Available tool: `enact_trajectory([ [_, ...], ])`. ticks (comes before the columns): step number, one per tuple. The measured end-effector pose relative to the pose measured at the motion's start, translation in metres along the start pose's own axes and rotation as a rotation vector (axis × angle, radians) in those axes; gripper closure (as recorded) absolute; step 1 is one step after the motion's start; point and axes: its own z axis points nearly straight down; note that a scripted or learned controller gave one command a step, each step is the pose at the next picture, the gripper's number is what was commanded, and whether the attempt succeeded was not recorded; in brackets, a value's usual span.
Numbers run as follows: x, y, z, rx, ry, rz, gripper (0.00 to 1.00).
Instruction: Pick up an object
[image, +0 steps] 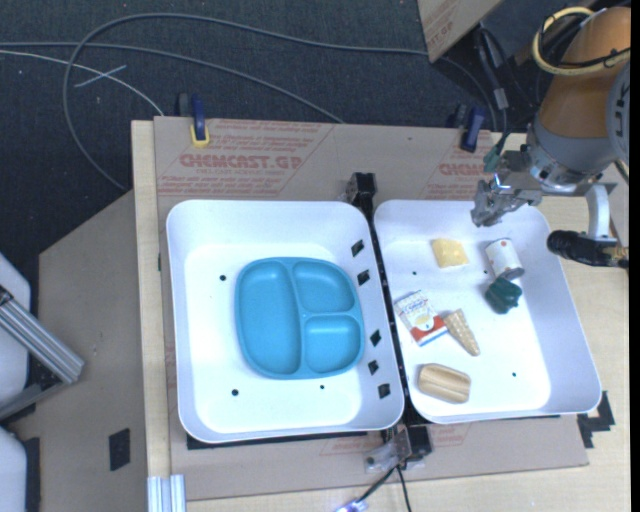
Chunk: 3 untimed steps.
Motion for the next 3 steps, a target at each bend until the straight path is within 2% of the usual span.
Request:
enact_trajectory([
  [1,0.0,0.001,-0.004,0.001,0.0,0.0,1.0],
  [3,0.106,0.007,-0.017,0.001,0.001,0.0,1.0],
])
